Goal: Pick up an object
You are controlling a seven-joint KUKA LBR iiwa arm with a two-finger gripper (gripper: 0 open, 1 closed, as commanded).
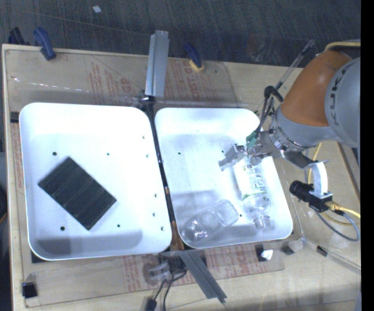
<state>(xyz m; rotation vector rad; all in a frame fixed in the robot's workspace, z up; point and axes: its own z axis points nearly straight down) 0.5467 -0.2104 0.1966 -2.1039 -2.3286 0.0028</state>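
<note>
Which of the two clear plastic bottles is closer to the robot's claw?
The upright-lying labelled bottle along the right bin's right side, just below the gripper. The other bottle lies lower, near the front edge.

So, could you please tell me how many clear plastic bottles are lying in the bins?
2, both in the right bin: one bottle lies along its right side below the gripper, the other bottle lies near its front edge. Neither looks covered.

A clear plastic bottle (254,193) lies on its side along the right bin's right wall, right beneath me; a second clear, possibly crushed bottle (209,220) lies near the front wall.
</note>
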